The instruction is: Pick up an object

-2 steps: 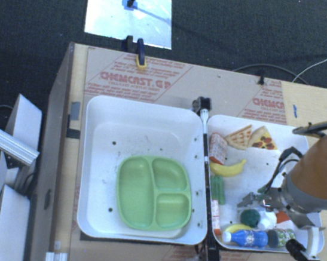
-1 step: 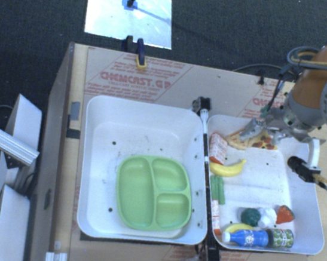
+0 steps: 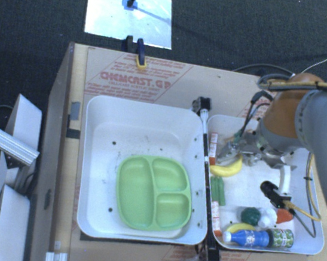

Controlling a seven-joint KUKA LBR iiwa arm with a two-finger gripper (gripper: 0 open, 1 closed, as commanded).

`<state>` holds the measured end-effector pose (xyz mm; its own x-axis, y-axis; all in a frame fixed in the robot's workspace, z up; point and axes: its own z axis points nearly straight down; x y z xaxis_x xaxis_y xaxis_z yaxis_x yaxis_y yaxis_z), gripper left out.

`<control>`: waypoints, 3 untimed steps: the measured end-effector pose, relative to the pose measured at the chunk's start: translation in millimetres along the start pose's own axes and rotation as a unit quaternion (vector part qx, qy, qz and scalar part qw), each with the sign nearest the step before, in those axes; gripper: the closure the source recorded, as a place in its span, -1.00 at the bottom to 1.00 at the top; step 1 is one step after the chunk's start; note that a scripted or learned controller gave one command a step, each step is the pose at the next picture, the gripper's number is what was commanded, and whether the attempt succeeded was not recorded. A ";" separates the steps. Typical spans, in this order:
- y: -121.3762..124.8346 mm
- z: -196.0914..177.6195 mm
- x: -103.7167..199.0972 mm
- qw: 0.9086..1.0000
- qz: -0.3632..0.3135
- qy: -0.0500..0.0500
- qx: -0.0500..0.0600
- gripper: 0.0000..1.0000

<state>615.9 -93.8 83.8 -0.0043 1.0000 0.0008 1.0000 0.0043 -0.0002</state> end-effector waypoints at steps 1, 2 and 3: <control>-9.1 -1.6 7.3 1.000 0.001 -0.003 -0.002 -1.00; -8.2 -12.2 8.6 1.000 0.001 -0.001 -0.003 1.00; -18.3 -102.1 59.7 1.000 0.000 0.000 -0.003 1.00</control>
<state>597.3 -34.3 186.0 -0.0053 1.0000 0.0008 1.0000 0.0052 0.0053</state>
